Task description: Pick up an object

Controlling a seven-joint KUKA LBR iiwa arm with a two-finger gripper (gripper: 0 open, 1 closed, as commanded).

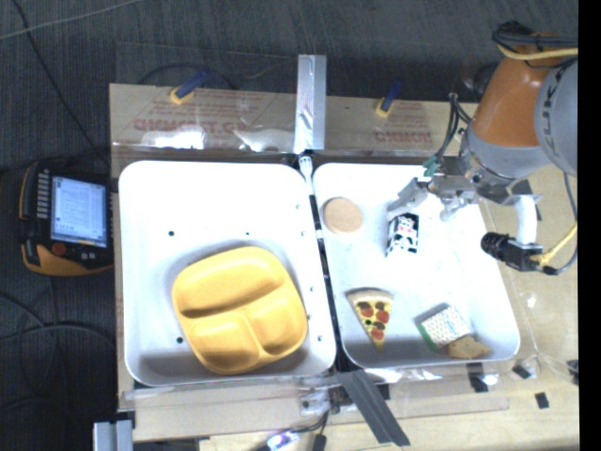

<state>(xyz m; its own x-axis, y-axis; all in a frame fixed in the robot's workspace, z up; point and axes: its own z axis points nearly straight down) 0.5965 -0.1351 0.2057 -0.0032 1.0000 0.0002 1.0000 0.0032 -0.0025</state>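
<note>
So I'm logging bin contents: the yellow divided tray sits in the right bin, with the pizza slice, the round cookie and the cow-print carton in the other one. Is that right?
Not quite. The camera view shows the yellow divided tray in the left bin. The pizza slice, the round cookie and the cow-print carton lie in the right bin.

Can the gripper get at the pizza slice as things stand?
Probably yes. The pizza slice lies flat on bare floor in the right bin, apart from the cow-print carton and the round cookie. The gripper hangs over that same bin, nothing between.
</note>
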